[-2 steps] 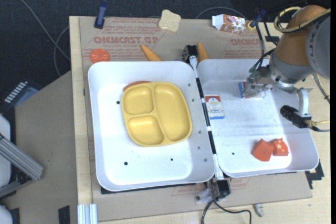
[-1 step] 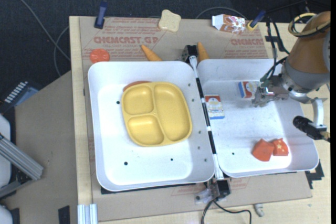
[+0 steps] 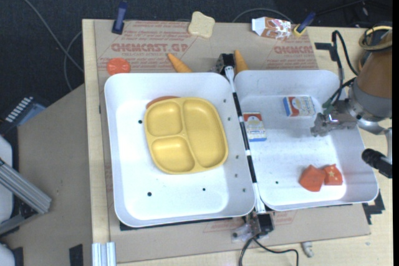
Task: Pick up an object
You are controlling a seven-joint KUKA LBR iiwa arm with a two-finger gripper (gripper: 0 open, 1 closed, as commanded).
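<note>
The brown board [image 3: 149, 40] under the bins carries red print that reads "CHEMCAST GP" on its left half, and the same red lettering shows in part on the right half near the top edge. A small carton [image 3: 298, 106] in the right bin [image 3: 274, 87] has a blue and white label; its words are too small to read. A second small box [image 3: 254, 126], red and white, lies at the right bin's left wall, its print also unreadable.

The gripper [image 3: 322, 124] hangs over the right bin, near its right side, just beside the blue carton and right of it. Nothing shows between its tips, and how far apart they stand cannot be told from this slant. The arm [image 3: 373, 81] enters from the right, orange above the wrist.

An orange-red lump [image 3: 320, 177] sits in the lower right of the right bin, in two pieces touching: a duller orange chunk and a brighter red one with a pale spot. It lies well below the gripper.

The left bin [image 3: 124, 152] holds a yellow plate [image 3: 185, 134] with three compartments, tilted a little; a reddish thing peeks from under its upper left rim.

On the board behind the bins lie a tan bread-shaped piece [image 3: 201, 24], a crumpled white and red wrapper [image 3: 272, 27], an orange disc [image 3: 118, 65] and a blue clip [image 3: 119, 17].
</note>
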